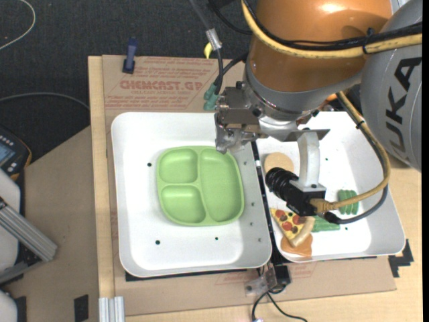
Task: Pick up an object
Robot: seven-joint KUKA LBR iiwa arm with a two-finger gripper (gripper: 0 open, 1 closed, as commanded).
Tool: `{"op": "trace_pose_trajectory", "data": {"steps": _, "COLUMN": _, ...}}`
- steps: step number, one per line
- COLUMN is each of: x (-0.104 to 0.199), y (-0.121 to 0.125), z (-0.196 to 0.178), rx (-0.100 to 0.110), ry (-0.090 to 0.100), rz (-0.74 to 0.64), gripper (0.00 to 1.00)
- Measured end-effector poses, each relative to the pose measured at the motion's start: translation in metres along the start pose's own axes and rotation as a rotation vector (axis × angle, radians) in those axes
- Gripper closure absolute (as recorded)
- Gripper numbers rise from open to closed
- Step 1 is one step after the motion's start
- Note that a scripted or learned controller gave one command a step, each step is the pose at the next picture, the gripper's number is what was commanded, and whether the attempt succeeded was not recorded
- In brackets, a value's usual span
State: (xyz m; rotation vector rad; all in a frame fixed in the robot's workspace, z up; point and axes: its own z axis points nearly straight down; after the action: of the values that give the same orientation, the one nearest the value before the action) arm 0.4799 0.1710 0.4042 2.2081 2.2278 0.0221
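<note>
Risk is concentrating at the divide between the two bins. The gripper (pixel 226 138) is hanging low over the upper right corner of the green plate (pixel 200 185), which is lying flat near the middle of the left bin (pixel 127 200). Whether the gripper is wide, narrow or holding anything cannot be judged, because the arm's orange band (pixel 315 32) and the wrist body are masking it from above; nothing is showing in its grasp.

Candidate objects are sitting as follows: the plate in the left bin; a pizza slice toy (pixel 293 225), a tan round piece (pixel 279 161) and a green item (pixel 338 210) in the right bin (pixel 375 240), grouped toward its lower left, partly under a black cylindrical fitting and a cable.

Likely faults, in my judgement:
- A descent at this spot is aiming at the plate's thin raised rim, where a shallow hold is liable to slip or merely tilt the plate.
- The gripper is working close to the left bin's right wall, so a small lateral error is risking contact with the wall or dragging the bin.
- The yellow cable is looping low over the right bin and is capable of snagging or sweeping the toys there.
</note>
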Motion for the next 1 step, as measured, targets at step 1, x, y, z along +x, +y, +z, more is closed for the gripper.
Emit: {"op": "trace_pose_trajectory", "data": {"steps": 1, "x": 0.0009, "y": 0.0775, "z": 0.1269, "rx": 0.021, "ry": -0.011, "rz": 0.011, "gripper": 1.0}}
